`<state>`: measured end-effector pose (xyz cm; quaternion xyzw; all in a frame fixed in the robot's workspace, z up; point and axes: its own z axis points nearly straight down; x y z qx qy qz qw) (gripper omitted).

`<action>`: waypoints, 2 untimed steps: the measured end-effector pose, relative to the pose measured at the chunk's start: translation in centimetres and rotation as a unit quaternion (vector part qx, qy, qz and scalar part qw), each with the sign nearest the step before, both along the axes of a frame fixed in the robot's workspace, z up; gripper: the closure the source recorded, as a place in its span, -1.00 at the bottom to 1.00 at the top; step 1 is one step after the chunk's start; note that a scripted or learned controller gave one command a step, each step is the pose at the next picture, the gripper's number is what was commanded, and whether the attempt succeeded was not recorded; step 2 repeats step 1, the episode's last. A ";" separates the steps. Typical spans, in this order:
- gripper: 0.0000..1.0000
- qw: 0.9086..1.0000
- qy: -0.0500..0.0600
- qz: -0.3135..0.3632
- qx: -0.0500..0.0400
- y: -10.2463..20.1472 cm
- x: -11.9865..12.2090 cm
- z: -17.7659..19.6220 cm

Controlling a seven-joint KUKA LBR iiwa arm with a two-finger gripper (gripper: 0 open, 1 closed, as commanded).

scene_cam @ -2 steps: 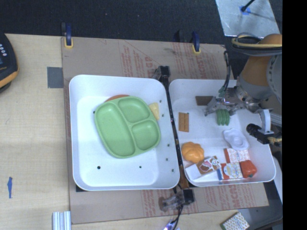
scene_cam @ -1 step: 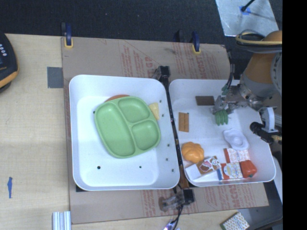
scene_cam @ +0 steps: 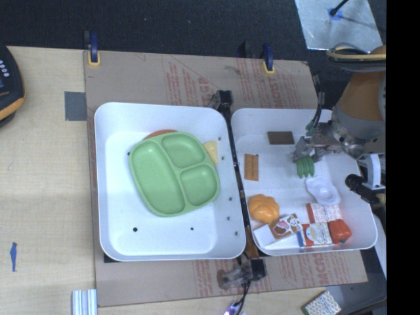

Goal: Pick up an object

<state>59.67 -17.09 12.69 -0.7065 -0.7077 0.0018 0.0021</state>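
— Over the right bin [scene_cam: 367,238], I see my gripper [scene_cam: 306,155] low, with a green thing [scene_cam: 304,168] just under its tips; whether they pinch it, I cannot tell.

— What lies near?

— A brown block [scene_cam: 281,138] beside it, a white piece [scene_cam: 323,191] below, an orange lump [scene_cam: 264,209] further off. The green plate [scene_cam: 174,173] sits in the left bin [scene_cam: 118,235].

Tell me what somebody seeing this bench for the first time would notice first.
Probably the big green divided plate, lying tilted in the left bin over something orange and yellow. Next, the arm's gripper reaching into the right bin, right above a small green object. An orange pumpkin-like toy sits near that bin's front.
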 end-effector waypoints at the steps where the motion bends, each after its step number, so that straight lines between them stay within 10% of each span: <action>1: 1.00 1.000 -0.003 0.004 0.000 4.5 4.1 -1.9; 2: 1.00 1.000 -0.003 0.004 0.000 4.5 4.1 -1.9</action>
